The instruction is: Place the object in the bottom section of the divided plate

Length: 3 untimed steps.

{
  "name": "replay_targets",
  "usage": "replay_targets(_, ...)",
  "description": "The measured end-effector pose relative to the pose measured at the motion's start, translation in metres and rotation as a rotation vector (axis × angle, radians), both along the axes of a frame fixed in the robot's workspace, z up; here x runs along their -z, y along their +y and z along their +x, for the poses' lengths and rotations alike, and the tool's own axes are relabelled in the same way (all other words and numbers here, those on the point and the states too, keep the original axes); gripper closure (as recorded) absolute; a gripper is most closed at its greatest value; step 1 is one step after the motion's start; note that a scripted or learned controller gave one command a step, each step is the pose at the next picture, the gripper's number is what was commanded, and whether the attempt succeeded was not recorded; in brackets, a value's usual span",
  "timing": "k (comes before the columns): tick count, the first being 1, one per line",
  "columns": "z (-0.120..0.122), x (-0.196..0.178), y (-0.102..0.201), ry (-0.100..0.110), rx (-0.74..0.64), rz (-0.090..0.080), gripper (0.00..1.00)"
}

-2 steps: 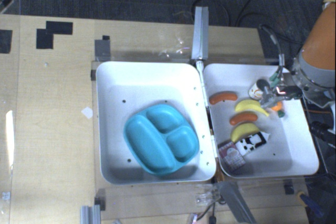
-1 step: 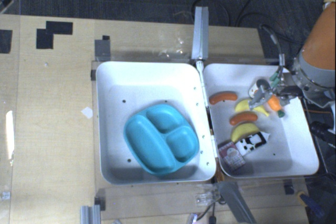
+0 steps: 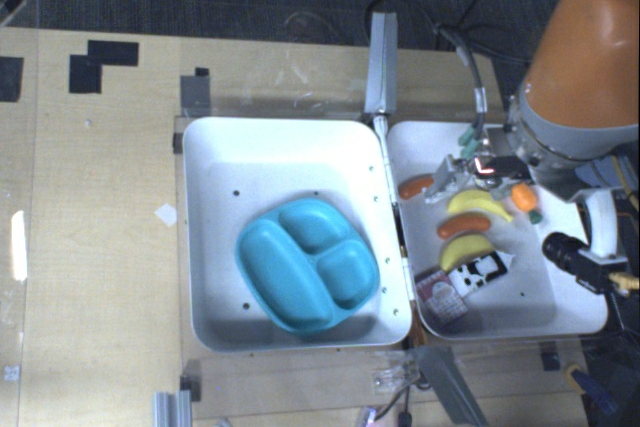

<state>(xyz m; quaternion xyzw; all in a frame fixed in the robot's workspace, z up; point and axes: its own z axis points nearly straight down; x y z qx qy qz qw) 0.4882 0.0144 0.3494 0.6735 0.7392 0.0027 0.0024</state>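
Two white bins sit side by side on the bench. The left bin [image 3: 200, 215] carries a blue divided plate [image 3: 308, 263], lying toward its near edge, with one long section on the side facing the bin's left wall and two smaller sections toward the divider between the bins. The right bin [image 3: 570, 310] carries a heap of toy food: two bananas, one [image 3: 478, 204] near the middle and one [image 3: 464, 253] below it, a sausage [image 3: 465, 226] between them, a second sausage [image 3: 416, 185] by the left wall, a carrot [image 3: 523, 200] to the right, and a dark packet [image 3: 440, 293] at the near left corner.

The gripper [image 3: 470, 165] hangs over the far part of the right bin, just above the upper banana. Whether its fingers are spread or pressed together cannot be told from here; nothing is seen between them.

The step in hand looks like the pick. It would go best with a straight descent onto one item, the upper banana being closest, taken across its narrow width so neighbours touching it are not dragged along. The carry must then clear the divider between the bins before lowering onto the plate's near section.
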Motion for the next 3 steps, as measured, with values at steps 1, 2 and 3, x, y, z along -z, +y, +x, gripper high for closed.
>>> replay_targets(1, -0.001, 0.044, 0.088, 0.006, 0.294, 0.001, 0.0)
replay_targets(2, 0.047, 0.034, 0.083, 0.004, 0.328, 0.002, 0.0)
replay_targets(3, -0.001, 0.023, 0.147, 0.005, 0.4, 0.002, 0.0)
